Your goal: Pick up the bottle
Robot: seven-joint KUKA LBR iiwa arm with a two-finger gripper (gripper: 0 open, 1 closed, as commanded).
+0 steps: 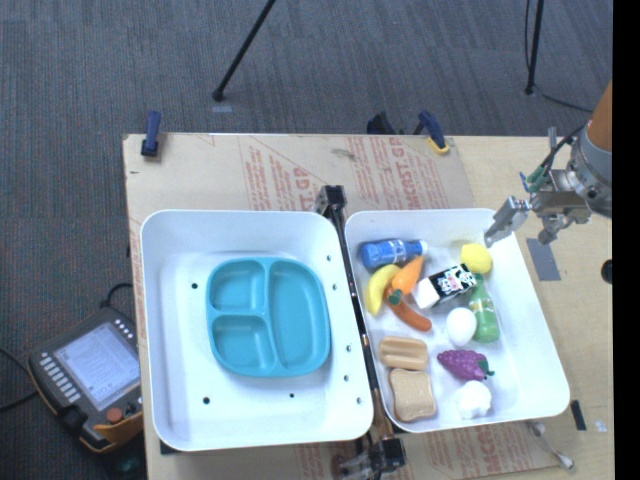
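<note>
Looking down on the table (pixel 250 163) from the fixed camera, two white bins sit side by side. The left bin (pixel 170 268) holds a teal divided plate (pixel 268 316). The right bin (pixel 535 348) is crowded with toy food.

The blue bottle (pixel 390 252) lies on its side near the bin's upper left corner, white cap pointing right. An orange carrot (pixel 406 274) touches its lower edge, and a banana (pixel 378 288) curves just below it. A green bottle (pixel 485 315) also lies further right, between a lemon (pixel 477 258) above and a white egg (pixel 460 324) beside it, with a black-and-white carton (pixel 447 284) close by. Which of the two the task means cannot be told; the blue one is the freer of them.

The gripper (pixel 530 223) hovers above the bin's upper right edge, well apart from both bottles. Its jaws stand wide, with nothing between them.

The step in hand looks like the approach. For the blue bottle, the arm would need to travel left across the bin, then turn the wrist so the jaws close across the narrow body, not along its length. Coming down on the half nearer the bin wall should keep a finger off the carrot. A round bottle lying flat may roll, so a centred, straight descent seems safest.
</note>
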